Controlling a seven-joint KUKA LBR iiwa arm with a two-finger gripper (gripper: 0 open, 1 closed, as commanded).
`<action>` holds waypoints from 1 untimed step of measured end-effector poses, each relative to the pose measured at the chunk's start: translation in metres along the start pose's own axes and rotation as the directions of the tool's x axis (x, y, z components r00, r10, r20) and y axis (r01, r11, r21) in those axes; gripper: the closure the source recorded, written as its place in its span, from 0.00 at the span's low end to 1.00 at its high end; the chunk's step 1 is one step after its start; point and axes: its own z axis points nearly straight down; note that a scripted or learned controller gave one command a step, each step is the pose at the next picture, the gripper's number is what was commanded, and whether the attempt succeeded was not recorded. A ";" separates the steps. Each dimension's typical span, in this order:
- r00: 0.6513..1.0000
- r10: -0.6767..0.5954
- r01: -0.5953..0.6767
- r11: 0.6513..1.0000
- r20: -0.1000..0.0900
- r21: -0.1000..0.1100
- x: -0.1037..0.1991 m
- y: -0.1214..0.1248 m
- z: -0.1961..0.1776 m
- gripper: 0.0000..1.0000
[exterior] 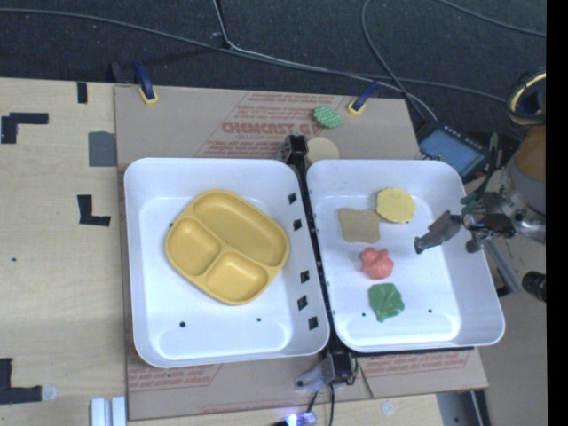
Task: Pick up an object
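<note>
Camera view, nearest edge: the front rim of the right bin [417, 342] and of the left bin [213, 359] lie closest, with a dark clamp and cables below where the two meet.
Green piece [385, 302]: lowest of the four small items in the right bin, a crinkled leaf-like lump lying flat on the white floor, apart from the others.
Red piece [376, 263]: just above the green one, a small knobbly berry-like lump, close to the tan piece but seemingly not touching it.
Tan piece [359, 226]: a flat, roughly square slab, like a slice of bread, near the divider side of the bin.
Yellow round piece [395, 205]: a flat disc with a ridged edge, just up and right of the tan piece.
Pincer [421, 244]: reaches in over the right bin's right rim, its dark tip pointing left toward the items; I cannot tell whether it is spread or pressed together, and nothing is seen in it.
Task progress: judged barely begun; all four pieces rest on the bin floor and none is lifted. Closing in, gripping and raising are all left.
Likely target: unclear; the red piece and the yellow disc lie nearest the tip.
Left bin contents: a yellow divided plate [228, 246] with three compartments, lying at a slant.
Surface [53, 238]: pale wood with black marks; a cardboard sheet lies under the bins.
</note>
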 end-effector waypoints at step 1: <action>1.000 -0.003 0.003 1.000 0.002 -0.009 0.000 0.002 -0.005 0.00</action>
